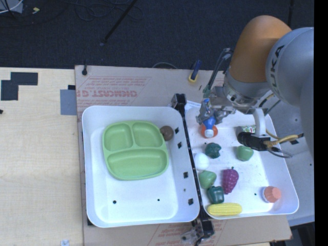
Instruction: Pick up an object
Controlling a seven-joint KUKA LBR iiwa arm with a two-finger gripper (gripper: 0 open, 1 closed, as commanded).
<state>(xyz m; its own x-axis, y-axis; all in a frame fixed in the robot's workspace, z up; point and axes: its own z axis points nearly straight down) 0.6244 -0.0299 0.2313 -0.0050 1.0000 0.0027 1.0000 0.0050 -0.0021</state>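
Evidently the gripper (pixel 209 118) hovers over a small orange-and-white toy (pixel 208 131) in the right bin (pixel 287 186); whether the jaws are spread I cannot tell. Descending straight, centred over it, seems best.

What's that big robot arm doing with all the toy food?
The grey and orange arm is reaching into the right bin, which is full of toy food. Its gripper hangs right over a small orange and white toy near the bin's back corner, so that looks like what it wants to pick up. Toy corn and purple grapes lie nearer the front. The left bin has a green divided plate in it.
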